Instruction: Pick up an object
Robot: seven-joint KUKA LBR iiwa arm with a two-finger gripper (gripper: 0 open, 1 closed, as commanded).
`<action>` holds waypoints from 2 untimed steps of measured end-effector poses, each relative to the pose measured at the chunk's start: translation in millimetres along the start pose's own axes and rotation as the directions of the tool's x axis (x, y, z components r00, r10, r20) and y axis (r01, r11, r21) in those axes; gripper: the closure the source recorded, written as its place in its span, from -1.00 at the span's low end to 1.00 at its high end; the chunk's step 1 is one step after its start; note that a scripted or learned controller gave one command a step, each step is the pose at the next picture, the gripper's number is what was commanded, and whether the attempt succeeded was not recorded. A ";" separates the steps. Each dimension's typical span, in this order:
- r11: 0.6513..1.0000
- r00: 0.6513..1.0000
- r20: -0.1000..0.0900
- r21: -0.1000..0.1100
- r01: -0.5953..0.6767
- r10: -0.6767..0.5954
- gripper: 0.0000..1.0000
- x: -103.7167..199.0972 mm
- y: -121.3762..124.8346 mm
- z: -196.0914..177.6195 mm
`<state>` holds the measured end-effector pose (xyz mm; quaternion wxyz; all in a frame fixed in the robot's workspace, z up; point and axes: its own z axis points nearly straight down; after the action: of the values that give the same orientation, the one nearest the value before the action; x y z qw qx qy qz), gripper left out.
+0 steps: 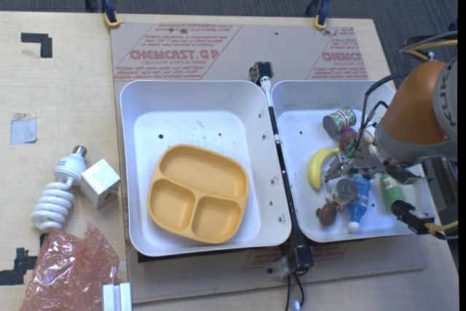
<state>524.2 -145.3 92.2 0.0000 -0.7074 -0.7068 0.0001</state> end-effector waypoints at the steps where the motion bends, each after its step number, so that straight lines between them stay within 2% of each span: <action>1: 1.000 1.000 0.001 -0.003 -0.001 0.001 1.00 -0.5 1.2 -10.1; 2: 1.000 1.000 0.001 -0.002 -0.001 0.001 -1.00 -0.5 1.1 -10.0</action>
<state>525.2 -145.8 102.2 -0.0011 -0.7077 -0.7065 -0.0004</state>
